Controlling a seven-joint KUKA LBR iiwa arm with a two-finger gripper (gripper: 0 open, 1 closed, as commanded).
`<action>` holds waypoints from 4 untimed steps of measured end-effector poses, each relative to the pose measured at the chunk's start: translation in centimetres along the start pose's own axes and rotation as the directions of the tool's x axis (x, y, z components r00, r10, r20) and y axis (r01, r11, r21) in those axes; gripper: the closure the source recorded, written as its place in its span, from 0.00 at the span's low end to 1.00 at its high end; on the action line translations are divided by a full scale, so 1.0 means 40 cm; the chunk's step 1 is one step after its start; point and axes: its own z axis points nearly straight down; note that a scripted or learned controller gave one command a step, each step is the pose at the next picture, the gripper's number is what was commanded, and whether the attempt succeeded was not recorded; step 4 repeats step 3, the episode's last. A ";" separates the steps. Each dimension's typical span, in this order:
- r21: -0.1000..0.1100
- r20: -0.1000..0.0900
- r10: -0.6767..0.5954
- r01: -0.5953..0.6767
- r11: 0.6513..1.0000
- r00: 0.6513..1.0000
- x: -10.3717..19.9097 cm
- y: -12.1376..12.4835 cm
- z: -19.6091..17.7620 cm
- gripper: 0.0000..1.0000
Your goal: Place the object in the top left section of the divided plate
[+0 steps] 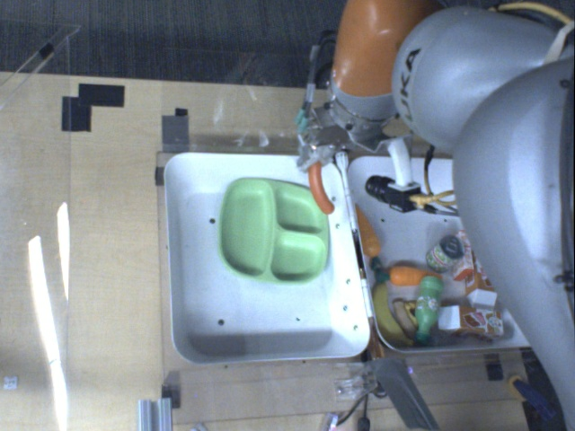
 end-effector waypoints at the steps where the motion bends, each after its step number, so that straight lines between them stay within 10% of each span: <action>1: 0.000 0.001 0.260 -0.260 0.966 0.966 -0.026 -0.007 0.027 1.00; 2: -0.002 0.001 0.343 -0.343 0.939 0.939 -0.050 -0.013 -0.131 1.00; 3: -0.001 0.001 0.342 -0.342 0.940 0.940 -0.049 -0.013 -0.130 0.00; 4: -0.001 0.001 0.342 -0.342 0.940 0.940 -0.049 -0.013 -0.130 0.00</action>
